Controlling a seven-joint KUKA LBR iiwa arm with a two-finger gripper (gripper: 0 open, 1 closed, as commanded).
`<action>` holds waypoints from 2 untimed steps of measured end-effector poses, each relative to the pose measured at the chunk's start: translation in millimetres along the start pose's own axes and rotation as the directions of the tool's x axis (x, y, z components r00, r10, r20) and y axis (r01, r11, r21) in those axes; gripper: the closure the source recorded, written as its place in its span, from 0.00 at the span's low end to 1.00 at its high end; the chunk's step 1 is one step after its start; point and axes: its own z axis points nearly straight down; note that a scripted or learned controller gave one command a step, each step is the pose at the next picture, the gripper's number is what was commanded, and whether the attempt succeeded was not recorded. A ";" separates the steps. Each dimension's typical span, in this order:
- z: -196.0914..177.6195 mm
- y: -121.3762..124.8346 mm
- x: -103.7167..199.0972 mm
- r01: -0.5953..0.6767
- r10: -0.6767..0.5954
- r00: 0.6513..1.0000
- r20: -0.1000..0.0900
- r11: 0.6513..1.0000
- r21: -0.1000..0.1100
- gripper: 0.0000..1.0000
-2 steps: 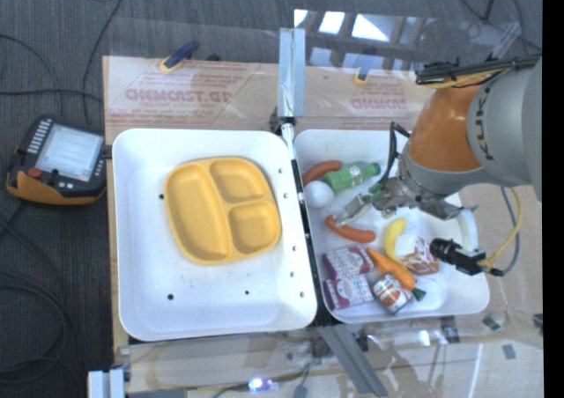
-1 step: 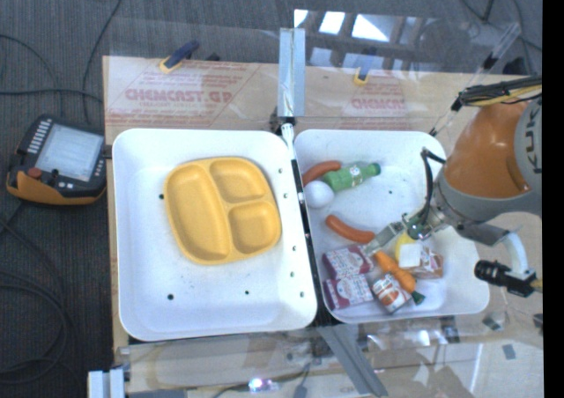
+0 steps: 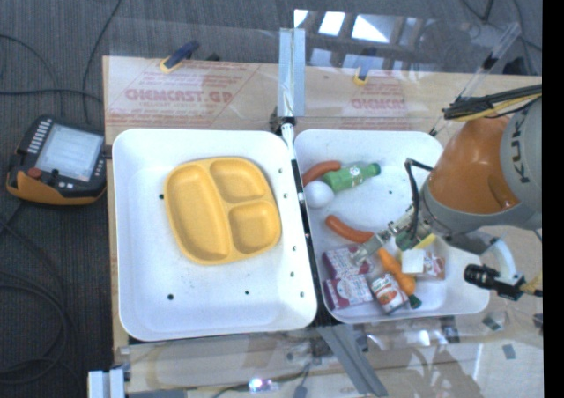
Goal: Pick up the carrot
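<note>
The carrot [image 3: 397,272] is a small orange piece with a green tip, lying at a slant in the right bin [image 3: 370,145] near its front. My gripper [image 3: 398,241] hangs low over the bin just behind the carrot's thick end, close to it or touching it. The grey and orange arm [image 3: 476,178] comes in from the right and hides the bin's right side. A small white block [image 3: 411,261] lies right beside the carrot, under the gripper.
Around the carrot lie a pink packet [image 3: 346,276], a red can [image 3: 389,293] and a red and white box [image 3: 433,267]. Further back are an orange-red sausage [image 3: 349,230], a white egg [image 3: 317,195], a green bottle [image 3: 352,176] and another sausage [image 3: 319,169]. A yellow divided plate [image 3: 224,209] sits in the left bin [image 3: 141,299].
</note>
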 end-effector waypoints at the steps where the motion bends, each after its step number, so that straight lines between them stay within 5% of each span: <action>1: -9.0 2.8 1.3 0.001 -0.001 1.000 -0.003 1.000 -0.004 1.00; 2: -74.6 -2.4 29.2 -0.103 0.104 0.994 -0.027 0.994 0.036 1.00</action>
